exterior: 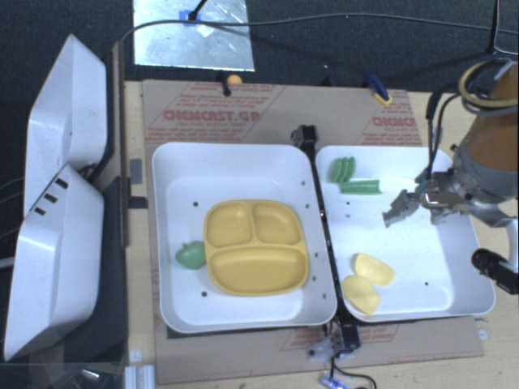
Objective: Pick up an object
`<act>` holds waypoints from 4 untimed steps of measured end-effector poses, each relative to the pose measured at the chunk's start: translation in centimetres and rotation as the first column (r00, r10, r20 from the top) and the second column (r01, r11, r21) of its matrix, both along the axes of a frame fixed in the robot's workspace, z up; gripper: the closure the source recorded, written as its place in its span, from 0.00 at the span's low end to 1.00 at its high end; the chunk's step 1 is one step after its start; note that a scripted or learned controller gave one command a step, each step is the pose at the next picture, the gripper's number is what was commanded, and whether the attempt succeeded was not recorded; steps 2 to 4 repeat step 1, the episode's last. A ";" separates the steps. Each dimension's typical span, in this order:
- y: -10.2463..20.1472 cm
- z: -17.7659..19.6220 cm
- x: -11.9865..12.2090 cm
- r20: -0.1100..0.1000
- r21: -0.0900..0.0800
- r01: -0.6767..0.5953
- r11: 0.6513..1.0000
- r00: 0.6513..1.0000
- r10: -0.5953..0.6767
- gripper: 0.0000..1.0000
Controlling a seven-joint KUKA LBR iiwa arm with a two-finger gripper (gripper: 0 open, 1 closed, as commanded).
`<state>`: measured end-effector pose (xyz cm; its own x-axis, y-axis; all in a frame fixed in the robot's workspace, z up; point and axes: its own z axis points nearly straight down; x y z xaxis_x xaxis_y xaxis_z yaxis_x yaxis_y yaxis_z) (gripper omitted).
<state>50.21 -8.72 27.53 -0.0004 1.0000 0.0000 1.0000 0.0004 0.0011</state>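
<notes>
My gripper [397,208] hangs over the middle of the right bin [464,297], reaching in from the right. Its fingers are open and nothing is between them. Behind and to the left of it lie a green pea pod [342,168] and a green bean [359,187]. Two yellow pieces [374,268] [361,293] lie touching each other at the bin's front left, well in front of the gripper. The bin floor directly under the gripper is bare white.
The left bin [235,151] holds a yellow divided plate [255,245] with a small green item [190,254] against its left edge. A black divider [323,217] runs between the bins. White equipment [57,193] stands far left.
</notes>
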 end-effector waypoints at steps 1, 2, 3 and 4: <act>0.1 4.1 0.7 0.003 0.000 -0.001 1.000 1.000 0.001 0.00; 0.1 4.1 0.7 0.003 0.000 -0.001 1.000 1.000 0.001 0.00; 0.1 4.1 0.7 0.003 0.000 -0.001 1.000 1.000 0.001 0.00; 0.1 4.1 0.7 0.003 0.000 -0.001 1.000 1.000 0.001 0.00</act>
